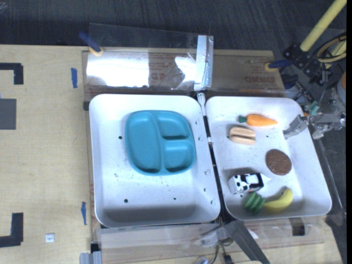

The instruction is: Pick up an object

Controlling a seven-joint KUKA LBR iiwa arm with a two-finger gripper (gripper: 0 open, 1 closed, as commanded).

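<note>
The right bin (316, 164) holds several toy foods. An orange carrot (259, 120) lies at the back with a hot dog bun (242, 135) just in front of it. A brown round patty (279, 161) sits mid-right. A black-and-white cow toy (246, 182), a green piece (253, 202) and a yellow banana (279, 200) are grouped near the front. My gripper (296, 126) hangs over the bin's right rim, to the right of the carrot and behind the patty, touching none of them.
The left bin (104, 164) carries a blue divided plate (160, 141). A clear plastic panel (146, 59) stands behind the bins. Cables and a yellow pole (324, 21) crowd the back right. A tan board (41, 147) lies to the left.
</note>
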